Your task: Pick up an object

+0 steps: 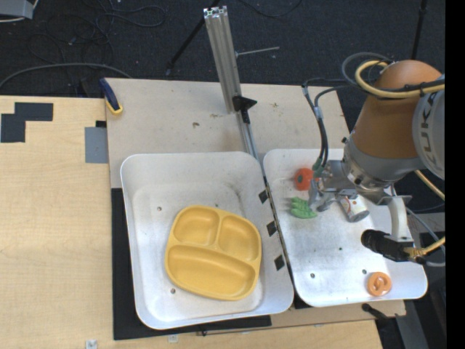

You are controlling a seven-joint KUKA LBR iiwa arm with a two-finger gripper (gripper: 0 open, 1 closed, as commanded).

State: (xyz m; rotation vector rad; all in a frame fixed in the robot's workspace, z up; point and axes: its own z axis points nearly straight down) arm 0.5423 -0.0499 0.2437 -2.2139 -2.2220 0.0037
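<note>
Presently, left shallow white bin (138,195): yellow plastic three-compartment plate (214,251) | right shallow white bin (327,275): green toy (303,209), orange-red ball (303,176), orange ring (378,283), white cylinder (355,208) | gripper (327,195) beside green toy, jaws' state cannot be told.

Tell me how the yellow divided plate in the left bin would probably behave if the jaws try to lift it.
The yellow plate looks like moulded plastic, so probably stiff and light. It lies flat on the left bin, so rolling seems unlikely. Its low rounded rim may be slippery and hard to pinch.
</note>
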